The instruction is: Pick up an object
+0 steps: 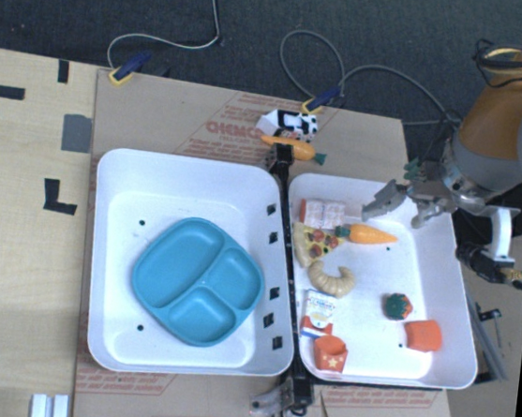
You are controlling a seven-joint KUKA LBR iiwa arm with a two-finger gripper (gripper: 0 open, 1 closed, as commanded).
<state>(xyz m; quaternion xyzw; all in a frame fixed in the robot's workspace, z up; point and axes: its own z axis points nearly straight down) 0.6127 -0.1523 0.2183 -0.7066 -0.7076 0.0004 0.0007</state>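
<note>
The right bin (452,302) holds several toy foods. An orange carrot (369,234) lies near its far side, beside a clear-wrapped pack (324,211) and a pizza slice (315,244). A tan croissant (331,278) sits mid-bin, with a small carton (319,313) and an orange box (329,353) at the near edge. A green-and-red piece (397,306) and an orange block (424,335) lie to the right. My gripper (402,209) hovers over the bin's far right corner, just up and right of the carrot, open with nothing between its fingers.
The left bin (112,232) holds a blue divided plate (197,280). A black divider clip (286,159) with a small toy sits at the far junction of the bins. Cables trail across the dark floor beyond the bench.
</note>
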